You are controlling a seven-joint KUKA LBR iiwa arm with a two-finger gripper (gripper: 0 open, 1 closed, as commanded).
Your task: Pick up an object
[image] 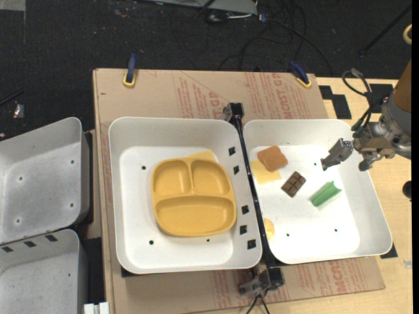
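In the right bin (pixel 366 241) lie a tan-brown block (pixel 272 157), a pale yellow flat piece (pixel 264 174) under its edge, a dark brown chocolate-like bar (pixel 293 184) and a green piece (pixel 325 193). A small yellow item (pixel 268 227) sits against the bin's left wall. My gripper (pixel 349 158) hangs over the bin's right part, above and to the right of the green piece. It is open, and its fingers (pixel 334 155) have nothing between them.
The left bin (pixel 131 175) holds a yellow divided plate (pixel 194 197) with a pale yellow sheet (pixel 206 156) poking out behind it. A black divider (pixel 245 188) runs between the bins. Grey metal trays (pixel 39 175) stand to the far left.
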